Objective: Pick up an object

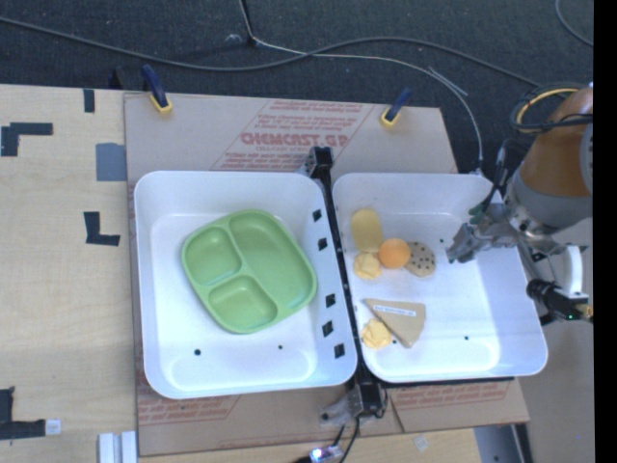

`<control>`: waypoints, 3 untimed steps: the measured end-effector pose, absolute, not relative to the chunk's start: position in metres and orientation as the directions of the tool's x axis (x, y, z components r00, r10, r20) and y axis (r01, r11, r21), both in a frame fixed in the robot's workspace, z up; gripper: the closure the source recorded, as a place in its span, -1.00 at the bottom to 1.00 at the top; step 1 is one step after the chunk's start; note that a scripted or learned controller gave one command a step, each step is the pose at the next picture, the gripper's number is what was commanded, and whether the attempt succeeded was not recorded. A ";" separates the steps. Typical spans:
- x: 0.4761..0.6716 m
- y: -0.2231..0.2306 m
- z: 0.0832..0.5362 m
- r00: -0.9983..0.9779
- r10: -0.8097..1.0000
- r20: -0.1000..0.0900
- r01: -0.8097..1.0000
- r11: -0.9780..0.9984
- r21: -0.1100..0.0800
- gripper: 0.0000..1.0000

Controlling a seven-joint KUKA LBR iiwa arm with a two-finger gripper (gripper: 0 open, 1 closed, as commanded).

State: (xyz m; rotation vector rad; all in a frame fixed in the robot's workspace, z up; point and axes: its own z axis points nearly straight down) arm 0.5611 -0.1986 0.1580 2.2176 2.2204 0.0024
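I am reaching in from the right, and my pincer (461,246) is hanging low over the right part of the right bin (501,350); I cannot tell whether it is released or clenched, since it is dark and small here.

Nearest the camera in that bin, a tan wedge (400,318) with a pale label is lying flat, and a small yellow lump (377,335) is touching its left side. Farther back, a brown speckled cookie (419,258) is sitting just left of my pincer, the closest piece to it, with bare white floor between us. An orange ball (393,253) is touching the cookie's left edge, and a yellow chunk (367,265) is pressing against the ball from the left. Behind them a pale yellow block (365,228) is lying near the dividing wall. Nothing is standing between my pincer and the cookie.

The left bin (159,355) is holding a green divided plate (249,269), tilted at an angle, with three compartments.

Both bins are resting on a cardboard sheet (289,128) on the counter (58,258). At the far edge two clamps, the left clamp (156,92) and the right clamp (393,109), are pinning the cardboard. Beyond them a cable (289,48) is trailing across dark carpet (386,8).
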 end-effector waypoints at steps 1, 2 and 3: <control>0.562 -0.196 0.200 -0.002 1.000 -0.001 1.000 0.002 0.002 1.00; 0.562 -0.195 0.225 -0.001 1.000 0.000 1.000 0.001 0.000 1.00; 0.577 -0.143 0.214 -0.006 1.000 0.001 1.000 0.006 -0.001 1.00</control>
